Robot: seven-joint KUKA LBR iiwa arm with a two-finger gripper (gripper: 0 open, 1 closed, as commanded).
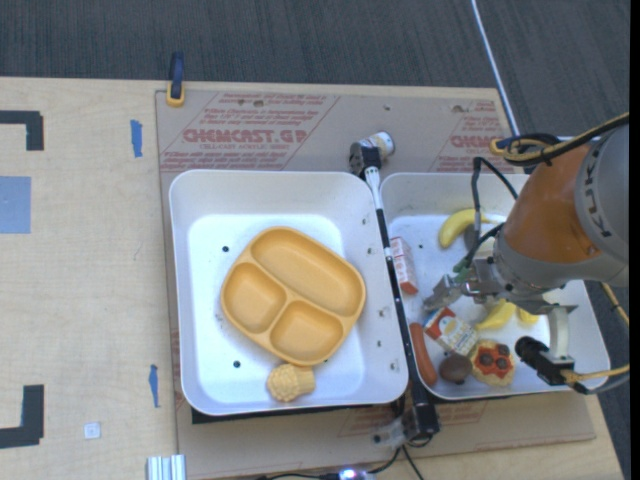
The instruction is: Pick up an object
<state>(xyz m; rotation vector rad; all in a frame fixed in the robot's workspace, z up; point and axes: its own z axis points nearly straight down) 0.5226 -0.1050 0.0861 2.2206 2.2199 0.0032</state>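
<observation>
The arm [560,213] reaches in from the right over the right bin [590,353], its gripper [450,290] low among the objects there with the fingers [438,298] apparently spread, though I cannot be sure at this angle, and nothing visibly between them. Just beside the gripper lie a small packet [455,333], a hot dog [422,353], a brown lump [455,369], a pizza slice [492,361] and a banana [457,227]. In the left bin [190,268], a yellow divided plate [292,293] sits centrally with a corn cob [289,381] just beside its near edge.
</observation>
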